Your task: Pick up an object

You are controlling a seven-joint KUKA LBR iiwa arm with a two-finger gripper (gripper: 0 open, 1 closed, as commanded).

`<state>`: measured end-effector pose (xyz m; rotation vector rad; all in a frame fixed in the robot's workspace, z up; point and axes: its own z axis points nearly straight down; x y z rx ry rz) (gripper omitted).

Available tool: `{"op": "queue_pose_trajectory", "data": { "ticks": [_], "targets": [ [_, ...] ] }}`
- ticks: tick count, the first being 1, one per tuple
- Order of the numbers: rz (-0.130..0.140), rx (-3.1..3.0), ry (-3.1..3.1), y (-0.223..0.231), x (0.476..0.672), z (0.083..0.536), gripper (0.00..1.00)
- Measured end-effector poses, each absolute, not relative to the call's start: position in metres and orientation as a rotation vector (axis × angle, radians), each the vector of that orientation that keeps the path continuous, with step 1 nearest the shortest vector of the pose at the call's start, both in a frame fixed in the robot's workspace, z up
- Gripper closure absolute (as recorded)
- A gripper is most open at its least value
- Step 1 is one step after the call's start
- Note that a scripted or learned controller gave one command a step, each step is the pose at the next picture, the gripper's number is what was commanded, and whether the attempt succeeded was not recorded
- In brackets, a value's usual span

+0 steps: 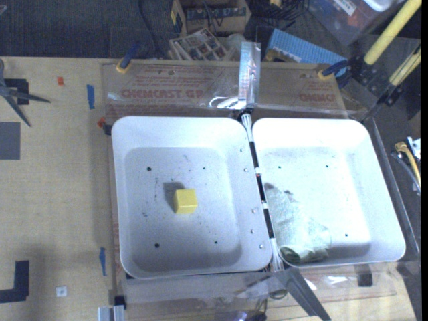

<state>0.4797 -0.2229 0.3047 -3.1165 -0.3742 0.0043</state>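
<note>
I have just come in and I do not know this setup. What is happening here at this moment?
Two shallow white bins sit side by side on a bench. A small yellow block lies near the middle of the left bin, untouched. A rolled pale cloth lies along the near-left part of the right bin. Nothing is being lifted at this moment.

Wooden bench (53, 199) bears two white bins (134, 139) side by side.

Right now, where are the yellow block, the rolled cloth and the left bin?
yellow block (186, 200): camera view, on its top face.
rolled cloth (299, 233): camera view, on the middle of the roll.
left bin (134, 129): camera view, on its bare upper-left rim.
</note>
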Motion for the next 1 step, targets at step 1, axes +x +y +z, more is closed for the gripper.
{"op": "queue_pose_trajectory", "data": {
  "ticks": [1],
  "targets": [
    [0.003, -3.117, -0.372, -0.2237, 0.4798, 0.315, 1.0]
  ]
}}
